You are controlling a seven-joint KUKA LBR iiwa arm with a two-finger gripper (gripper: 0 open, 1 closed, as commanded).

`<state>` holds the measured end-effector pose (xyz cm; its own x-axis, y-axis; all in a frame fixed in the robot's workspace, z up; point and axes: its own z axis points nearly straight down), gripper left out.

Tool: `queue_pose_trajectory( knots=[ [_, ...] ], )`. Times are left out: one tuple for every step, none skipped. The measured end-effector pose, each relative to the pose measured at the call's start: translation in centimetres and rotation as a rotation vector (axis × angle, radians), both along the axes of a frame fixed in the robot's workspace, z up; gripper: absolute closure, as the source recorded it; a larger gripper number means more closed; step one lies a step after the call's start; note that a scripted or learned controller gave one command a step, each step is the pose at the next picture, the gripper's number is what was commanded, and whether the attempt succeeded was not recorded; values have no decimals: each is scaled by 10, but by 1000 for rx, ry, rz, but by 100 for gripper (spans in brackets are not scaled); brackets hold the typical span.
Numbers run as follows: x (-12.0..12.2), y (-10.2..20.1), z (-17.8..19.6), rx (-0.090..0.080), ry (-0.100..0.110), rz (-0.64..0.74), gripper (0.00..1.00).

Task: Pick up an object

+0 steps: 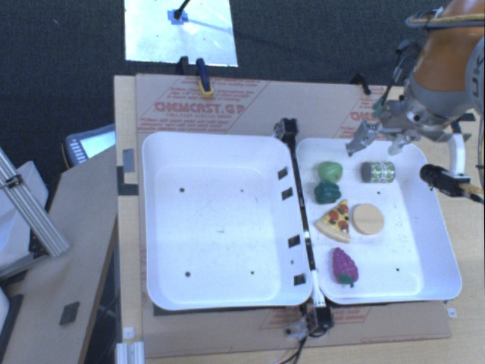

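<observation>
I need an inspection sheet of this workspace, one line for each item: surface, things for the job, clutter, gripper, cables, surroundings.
Surface: two shallow white bins side by side, left bin and right bin, on a cardboard sheet.
Job's things: all in the right bin: green lump, dark teal piece, grey-green can lying on its side, pizza slice, tan disc, purple grapes.
Clutter: nothing seen.
Gripper: gripper over the right bin's far edge, nothing between its fingers.
Cables: a black cable runs between the bins.
Surroundings: metal plate beyond the bench, aluminium rail at left.
</observation>
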<state>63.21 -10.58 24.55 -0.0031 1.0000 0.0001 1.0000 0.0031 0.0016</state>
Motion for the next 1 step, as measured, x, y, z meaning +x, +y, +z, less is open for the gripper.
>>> queue_pose_trajectory(
  knots=[
    [29,-106,95,-7,-11,-6,0]
  ],
)
